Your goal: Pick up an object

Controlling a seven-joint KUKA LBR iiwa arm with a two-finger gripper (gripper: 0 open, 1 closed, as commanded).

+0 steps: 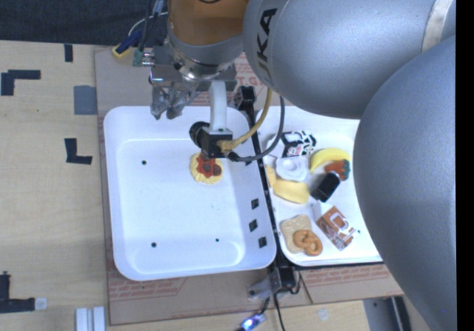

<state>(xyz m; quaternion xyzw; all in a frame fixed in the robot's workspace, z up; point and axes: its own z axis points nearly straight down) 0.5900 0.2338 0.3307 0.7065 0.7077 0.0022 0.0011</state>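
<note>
View from above the bench. The claw (169, 106) hangs over the far rim of the left bin (170, 233), close to that bin's far left corner. I cannot tell whether it is apart or together, since the wrist above shades it.

(a) A round yellow and red toy (206, 169) lies flat on the left bin's floor, near the claw, to the view's right of it and closer to the camera. I see the two apart.

(b) Well to the right of the claw, the right bin (363, 244) holds a cluster of things. I make out a banana (329, 157), a black cylinder (324, 187), a yellow wedge (290, 191) and a pretzel (304, 238).
</note>
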